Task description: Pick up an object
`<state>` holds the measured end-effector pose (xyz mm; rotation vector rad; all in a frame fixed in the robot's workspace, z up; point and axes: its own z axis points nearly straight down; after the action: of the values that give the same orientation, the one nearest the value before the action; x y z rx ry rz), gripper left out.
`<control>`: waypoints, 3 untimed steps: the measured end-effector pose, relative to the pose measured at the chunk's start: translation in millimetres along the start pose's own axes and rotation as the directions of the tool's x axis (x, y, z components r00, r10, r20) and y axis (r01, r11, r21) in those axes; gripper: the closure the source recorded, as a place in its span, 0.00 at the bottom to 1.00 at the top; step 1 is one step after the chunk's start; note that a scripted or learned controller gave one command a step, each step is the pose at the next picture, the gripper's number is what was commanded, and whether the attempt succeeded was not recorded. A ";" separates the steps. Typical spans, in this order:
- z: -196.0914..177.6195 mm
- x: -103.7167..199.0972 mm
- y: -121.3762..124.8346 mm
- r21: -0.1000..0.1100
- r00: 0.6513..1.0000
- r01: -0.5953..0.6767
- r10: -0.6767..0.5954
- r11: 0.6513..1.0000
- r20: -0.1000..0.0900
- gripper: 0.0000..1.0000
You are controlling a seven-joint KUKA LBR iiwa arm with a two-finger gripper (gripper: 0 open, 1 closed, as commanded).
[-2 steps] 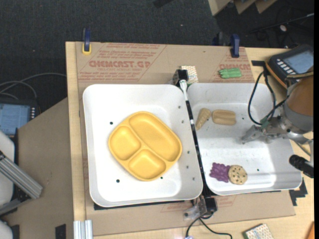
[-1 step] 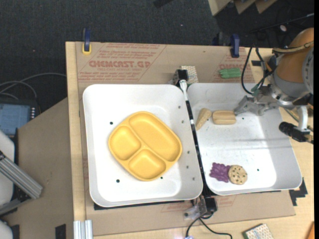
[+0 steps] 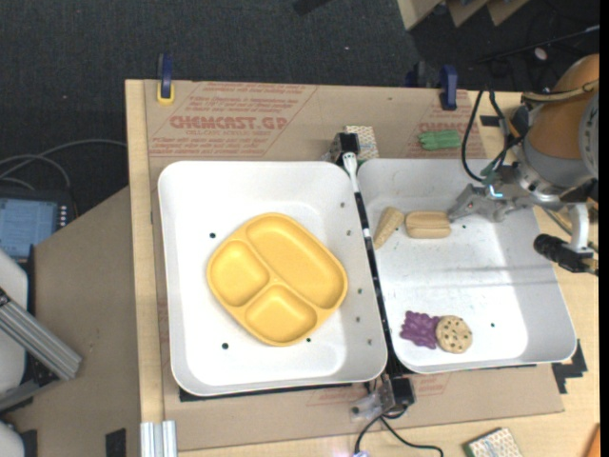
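The gripper was poised low in the right bin, just beside a tan bread-like piece; nothing was seen between its fingers, whose spacing could not be told. The approach step was judged under way; closure around that piece was still required.

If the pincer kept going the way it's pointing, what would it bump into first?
Probably the tan block: the pincer points left toward it, though its height above the right bin is unclear.
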<state>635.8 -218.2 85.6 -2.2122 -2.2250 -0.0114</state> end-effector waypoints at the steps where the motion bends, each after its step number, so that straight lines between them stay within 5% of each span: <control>1: 0.7 40.5 33.0 -0.003 1.000 -0.001 0.001 1.000 0.010 0.00; 2: 2.0 113.5 -36.2 0.009 1.000 -0.002 0.002 1.000 0.004 0.00; 3: -8.8 109.1 -32.7 0.000 1.000 -0.006 0.006 1.000 0.008 1.00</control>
<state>602.4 -109.4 95.2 -2.2231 -2.2228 -0.0022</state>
